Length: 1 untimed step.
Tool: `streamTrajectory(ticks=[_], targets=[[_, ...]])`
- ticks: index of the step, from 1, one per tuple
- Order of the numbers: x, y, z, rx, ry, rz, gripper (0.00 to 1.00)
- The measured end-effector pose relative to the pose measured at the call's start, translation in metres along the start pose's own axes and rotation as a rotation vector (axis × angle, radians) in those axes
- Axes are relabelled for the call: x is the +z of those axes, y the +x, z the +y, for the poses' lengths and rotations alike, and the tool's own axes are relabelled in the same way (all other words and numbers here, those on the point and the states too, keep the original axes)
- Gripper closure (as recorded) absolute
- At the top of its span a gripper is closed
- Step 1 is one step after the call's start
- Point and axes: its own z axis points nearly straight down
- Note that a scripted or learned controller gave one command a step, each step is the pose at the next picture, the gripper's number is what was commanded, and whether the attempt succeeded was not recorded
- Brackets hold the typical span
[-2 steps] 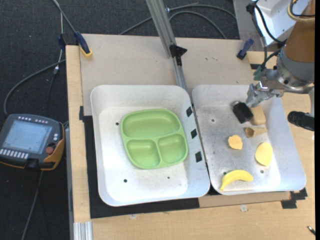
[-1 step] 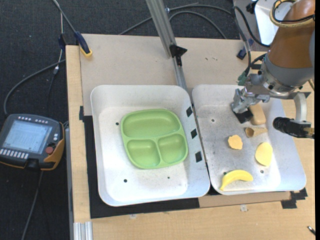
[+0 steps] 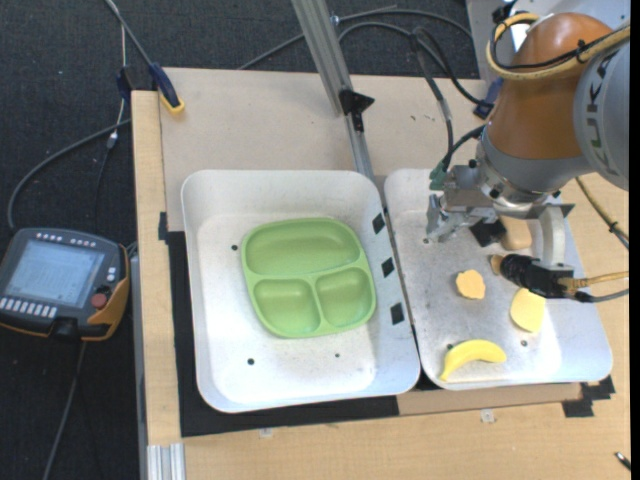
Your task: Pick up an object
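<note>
My gripper [image 3: 458,228] hangs over the back part of the right bin [image 3: 420,298], under the grey arm with its orange band. Nothing shows in its grasp. In front of it on the bin floor lies a small orange-yellow round piece [image 3: 470,285]. To the right of that piece is a yellow lemon-like piece [image 3: 527,311]. A yellow banana [image 3: 473,356] lies near the bin's front wall. A tan object [image 3: 516,236] peeks out behind the wrist, partly hidden.
The left bin [image 3: 215,298] holds a green divided plate [image 3: 306,274]. A metal pole [image 3: 330,58] rises at a slant behind the two bins. A teach pendant [image 3: 60,283] lies on the floor at far left, and cables trail across the back.
</note>
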Motion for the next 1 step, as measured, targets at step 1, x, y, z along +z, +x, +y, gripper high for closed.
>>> streamTrajectory(ticks=[1], targets=[[-0.0028, 0.0508, -0.0082, -0.001, -0.002, 0.001, 1.0]])
